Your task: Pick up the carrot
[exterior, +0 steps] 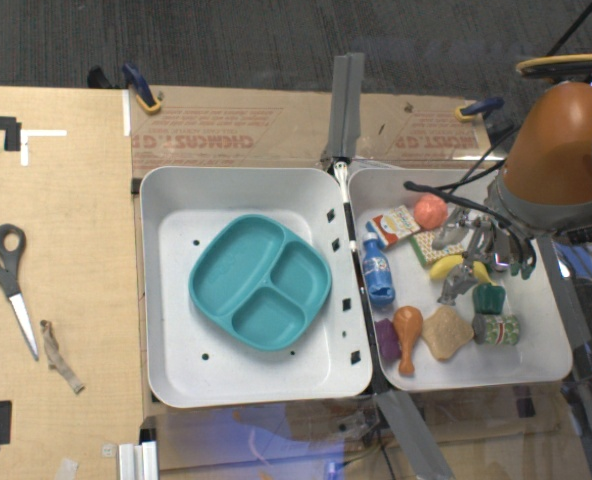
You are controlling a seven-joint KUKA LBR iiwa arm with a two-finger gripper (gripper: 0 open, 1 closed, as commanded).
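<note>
Nearest me, the orange carrot-shaped toy (407, 336) lies below the gripper (464, 263), whose opening I cannot tell; neighbouring clutter risks a mis-grasp.

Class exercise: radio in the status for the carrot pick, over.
Gripper low in right bin, over banana. Carrot lies free at bin's front, apart from gripper. Blue bottle, tan piece flank it.

my arm (561, 158) reaches in from the right, its orange band bulking above the grey wrist. my jaws (463, 265) hang low, pointing down and to the left, wrapped in dark cables.
</note>
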